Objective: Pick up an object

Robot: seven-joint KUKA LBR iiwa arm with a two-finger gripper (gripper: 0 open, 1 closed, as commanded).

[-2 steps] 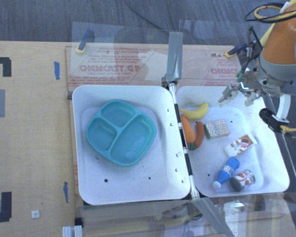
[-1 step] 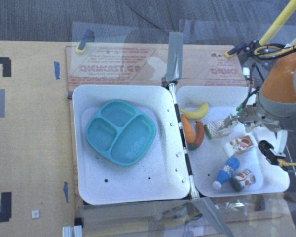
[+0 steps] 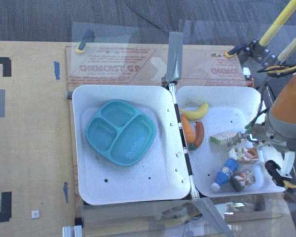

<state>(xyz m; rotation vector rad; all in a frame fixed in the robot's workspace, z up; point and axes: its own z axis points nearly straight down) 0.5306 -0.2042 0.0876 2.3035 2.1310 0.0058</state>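
Note:
The right bin [image 3: 222,98] holds a yellow banana [image 3: 197,111], an orange carrot [image 3: 188,129] and a red-brown sausage [image 3: 199,134] near its left wall. A small green and white carton [image 3: 223,139] lies in the middle. A blue bottle with a white cap [image 3: 224,173] and a dark can [image 3: 242,179] lie at the front. A white and orange packet [image 3: 246,155] lies at the right. My gripper [image 3: 252,137] hangs low at the bin's right side, just above that packet and beside the carton. The arm's orange band [image 3: 290,102] is above it.
The left bin [image 3: 89,181] bears a teal divided plate [image 3: 121,132]. A metal divider [image 3: 175,58] runs between the bins at the back. Yellow-handled clamps [image 3: 276,23] and cables sit at the far right. The wooden bench [image 3: 24,147] lies to the left.

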